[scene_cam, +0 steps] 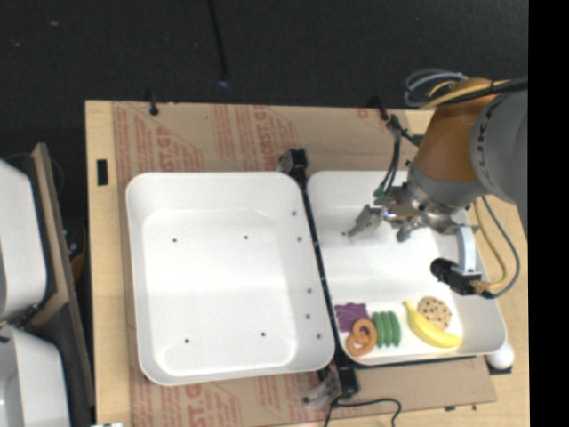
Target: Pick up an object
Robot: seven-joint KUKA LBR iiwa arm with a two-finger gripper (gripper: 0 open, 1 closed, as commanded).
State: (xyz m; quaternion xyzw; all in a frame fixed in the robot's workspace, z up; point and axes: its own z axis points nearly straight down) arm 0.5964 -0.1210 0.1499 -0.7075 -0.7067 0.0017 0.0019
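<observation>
Along the near edge of the right bin [338, 265] lie several small toy foods in a row: a purple piece [350, 314], an orange ring [362, 337], a green piece [387, 327], a yellow banana [431, 328] and a brown speckled cookie [434, 310]. My gripper [380, 224] hangs over the far half of that bin, well above the row and apart from it. Its two grey fingers [360, 224] are spread, with nothing between them.
The left bin [151, 238] sits beside the right one, with a black divider rail [311, 238] between them. A black part with a white bracket [458, 269] hangs off the wrist over the right bin's right side. Cables loop behind the arm.
</observation>
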